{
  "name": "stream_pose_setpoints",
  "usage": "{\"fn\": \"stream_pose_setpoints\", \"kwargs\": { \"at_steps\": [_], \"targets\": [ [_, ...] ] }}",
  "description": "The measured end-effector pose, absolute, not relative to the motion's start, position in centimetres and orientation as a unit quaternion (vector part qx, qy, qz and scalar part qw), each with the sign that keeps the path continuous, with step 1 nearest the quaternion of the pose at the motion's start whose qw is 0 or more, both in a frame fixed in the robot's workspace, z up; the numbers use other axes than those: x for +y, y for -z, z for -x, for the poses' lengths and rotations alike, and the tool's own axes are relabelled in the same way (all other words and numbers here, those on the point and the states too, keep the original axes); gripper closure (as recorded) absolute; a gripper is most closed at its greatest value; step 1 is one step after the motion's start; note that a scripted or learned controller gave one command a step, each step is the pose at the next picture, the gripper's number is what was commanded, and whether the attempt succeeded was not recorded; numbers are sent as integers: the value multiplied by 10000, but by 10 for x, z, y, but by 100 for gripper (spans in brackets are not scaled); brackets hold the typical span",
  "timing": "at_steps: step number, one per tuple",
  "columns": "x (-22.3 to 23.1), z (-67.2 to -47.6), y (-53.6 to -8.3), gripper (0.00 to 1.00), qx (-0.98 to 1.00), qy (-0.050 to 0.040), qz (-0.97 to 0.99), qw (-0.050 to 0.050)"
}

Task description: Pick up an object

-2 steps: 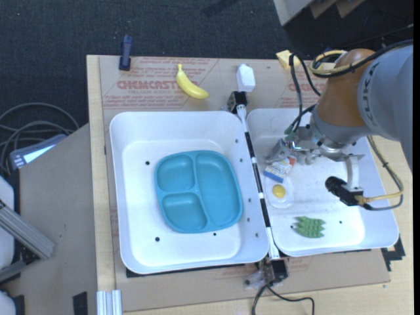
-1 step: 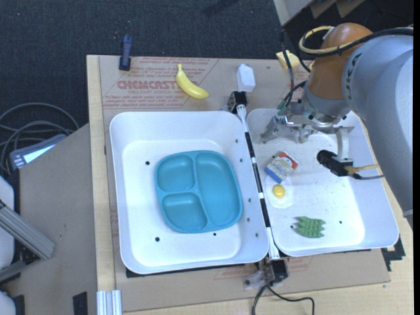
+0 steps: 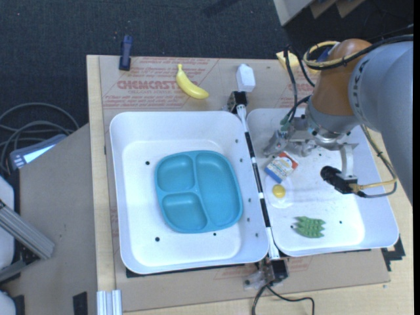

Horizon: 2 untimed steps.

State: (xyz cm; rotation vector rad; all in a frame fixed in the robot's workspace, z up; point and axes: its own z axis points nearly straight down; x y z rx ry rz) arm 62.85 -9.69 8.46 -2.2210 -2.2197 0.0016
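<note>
The right bin (image 3: 374, 195) holds a small white packet with red and blue print (image 3: 281, 168), a little yellow ball (image 3: 279, 191) and a green bumpy object (image 3: 309, 226). My gripper (image 3: 287, 142) hangs low over the bin's back left part, just above and behind the packet. The grey arm with its orange band (image 3: 338, 77) comes in from the right and hides the bin's far right corner. Nothing shows held in the gripper.
The left bin (image 3: 131, 149) carries a blue divided plate (image 3: 197, 190). A banana (image 3: 190, 84), a white block (image 3: 245, 76) and a dark blue item (image 3: 125, 51) lie on the bench behind the bins. A black part with a yellow cable (image 3: 338, 179) hangs over the right bin.
</note>
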Motion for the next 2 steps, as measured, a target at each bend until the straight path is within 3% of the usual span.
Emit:
{"fn": "stream_pose_setpoints", "kwargs": {
  "at_steps": [1, 2],
  "targets": [
    [-97, -585, -84, 0, -7068, -6, 7074, 8],
    [-97, -586, -94, 100, -7066, 1, 7076, 3]
  ]
}}
